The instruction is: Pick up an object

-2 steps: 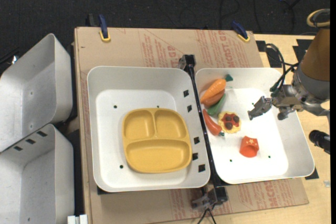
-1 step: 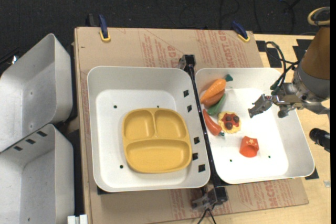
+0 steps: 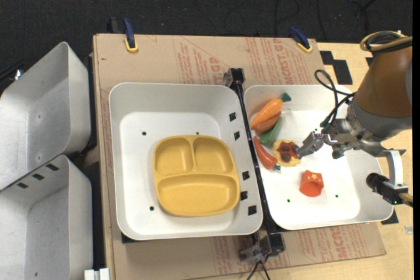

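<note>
Gripper (image 3: 303, 147), reaching in from the right over the right bin (image 3: 341, 206), is hanging low at the right edge of a small yellow-and-red toy (image 3: 287, 151). Its dark tips are merging with the toy in this slanted view, so whether the gripper is open or closed, and whether it is gripping anything, cannot be told. Nothing is visibly lifted clear of the bin floor.

4 things are lying in the right bin: a carrot (image 3: 268, 112) at the far left, a green piece (image 3: 270, 132) just beside and under it, a red pepper (image 3: 264, 154) along the left wall, and a red block (image 3: 312, 183) alone, nearer and to the right. The small toy is sitting between the pepper and the gripper. The left bin (image 3: 125, 141) is carrying a yellow tray (image 3: 195, 176) with 3 compartments.

Step in hand, as judged: the approach to a grasp on the small toy. The next move is calling for the tips to be straddling the toy, not the pepper beside it, then closing and rising straight up.
</note>
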Robot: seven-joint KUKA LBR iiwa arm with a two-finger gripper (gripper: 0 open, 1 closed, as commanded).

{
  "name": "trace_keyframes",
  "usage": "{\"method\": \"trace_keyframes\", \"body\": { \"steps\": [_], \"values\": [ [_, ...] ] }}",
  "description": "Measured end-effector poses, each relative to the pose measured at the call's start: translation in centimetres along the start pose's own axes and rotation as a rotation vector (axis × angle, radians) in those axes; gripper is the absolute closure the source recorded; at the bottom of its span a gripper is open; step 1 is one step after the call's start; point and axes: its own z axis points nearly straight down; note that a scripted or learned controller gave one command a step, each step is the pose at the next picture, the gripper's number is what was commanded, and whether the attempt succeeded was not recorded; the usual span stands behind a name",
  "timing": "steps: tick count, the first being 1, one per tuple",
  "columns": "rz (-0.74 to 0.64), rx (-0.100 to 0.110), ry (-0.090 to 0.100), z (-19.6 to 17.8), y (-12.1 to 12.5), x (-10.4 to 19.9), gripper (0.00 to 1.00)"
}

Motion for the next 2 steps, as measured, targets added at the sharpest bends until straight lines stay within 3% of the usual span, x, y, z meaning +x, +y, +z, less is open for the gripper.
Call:
{"method": "trace_keyframes", "body": {
  "steps": [1,2],
  "values": [
    [0.0,0.001,0.001,6.3,-0.5,0.5,0.0],
    [0.0,-0.003,-0.001,8.0,-0.5,0.5,0.0]
  ]
}}
